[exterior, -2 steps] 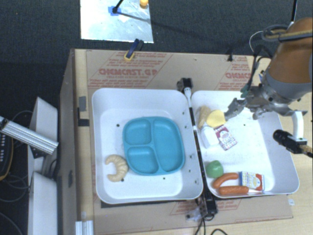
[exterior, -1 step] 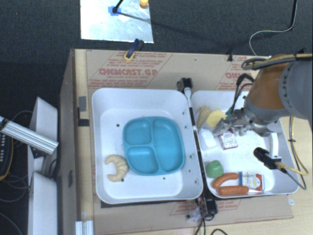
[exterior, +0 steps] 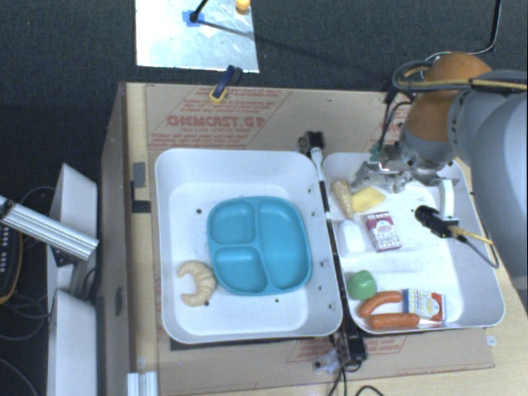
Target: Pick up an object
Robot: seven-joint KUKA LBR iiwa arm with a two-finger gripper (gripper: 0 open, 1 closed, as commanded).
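- Camera view: a brown cardboard-covered worktop (exterior: pixel 223 122) with red print carries everything and spreads out on all sides of the tool.
- A grey arm with an orange band (exterior: pixel 487 139) reaches in from the right and ends at the tool (exterior: pixel 371 176), which hangs over the far end of the right bin.
- Whether the tool is open or closed cannot be told, and nothing can be seen gripped in it.
- A shallow white left bin (exterior: pixel 177 180) lies well to the left of the tool.
- A shallow white right bin (exterior: pixel 470 279) lies under the tool and stretches nearer the camera from it.
- A blue divided plastic plate (exterior: pixel 260 246) sits in the left bin, left of and nearer the camera than the tool.
- A red toy sausage (exterior: pixel 384 302) lies at the near end of the right bin, well apart from the tool.
- A small red, white and blue carton (exterior: pixel 425 305) lies just beside the sausage, to its right.
- A pale curved croissant-shaped toy (exterior: pixel 196 283) lies in the left bin, the thing farthest from the tool.
- A small red-and-white box (exterior: pixel 382 231) lies near the tool, on its camera side.
- A yellow wedge-shaped block (exterior: pixel 367 199) lies in the right bin right at the tool's tip; contact cannot be told.
- A pale yellow oblong piece (exterior: pixel 341 196) lies just left of the wedge, near the tool.
- A green round toy (exterior: pixel 360 285) sits beside the sausage, well apart from the tool.
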